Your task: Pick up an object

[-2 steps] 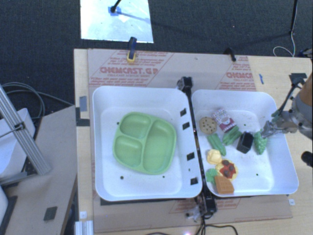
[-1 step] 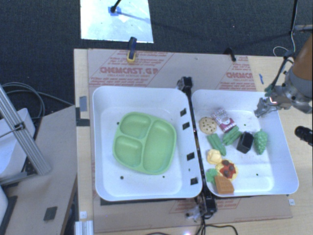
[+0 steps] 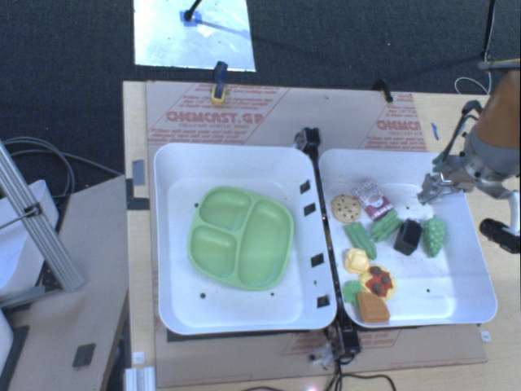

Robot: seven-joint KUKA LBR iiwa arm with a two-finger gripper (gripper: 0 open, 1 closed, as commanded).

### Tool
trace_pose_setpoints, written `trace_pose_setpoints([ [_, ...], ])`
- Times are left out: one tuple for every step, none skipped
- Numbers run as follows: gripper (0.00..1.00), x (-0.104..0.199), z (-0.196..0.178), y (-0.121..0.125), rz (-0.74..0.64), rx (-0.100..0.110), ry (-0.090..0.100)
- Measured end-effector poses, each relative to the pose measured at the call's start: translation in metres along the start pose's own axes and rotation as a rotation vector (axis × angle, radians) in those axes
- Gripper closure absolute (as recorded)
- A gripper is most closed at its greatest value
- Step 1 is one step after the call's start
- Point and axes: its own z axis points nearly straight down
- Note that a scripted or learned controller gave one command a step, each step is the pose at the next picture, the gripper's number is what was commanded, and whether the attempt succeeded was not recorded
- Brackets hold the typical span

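The right bin (image 3: 456, 300) holds several toy foods: a chocolate-chip cookie (image 3: 346, 208), a pink-and-white packet (image 3: 371, 199), two green pods (image 3: 372, 232), a black block (image 3: 408, 236), a bunch of green grapes (image 3: 435, 235), a yellow piece (image 3: 356, 260), a pizza slice (image 3: 378, 282) and an orange block (image 3: 373, 306). My gripper (image 3: 431, 190) hangs over the bin's upper right part, above the grapes and the black block. Nothing shows between its fingers.
The left bin (image 3: 175, 300) holds a green divided plate (image 3: 242, 236). A black divider with clips (image 3: 316, 210) runs between the bins. The arm (image 3: 496, 137) comes in from the right edge. A clamp (image 3: 219, 83) sits on the bench's far edge.
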Motion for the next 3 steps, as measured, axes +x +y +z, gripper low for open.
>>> trace_pose_setpoints([
  [1.0,0.005,-0.053,0.0,-0.005,-0.007,-0.001],
  [1.0,-0.001,0.021,0.009,-0.003,0.001,0.001],
  [1.0,-0.001,0.005,0.011,-0.009,-0.005,-0.001],
])
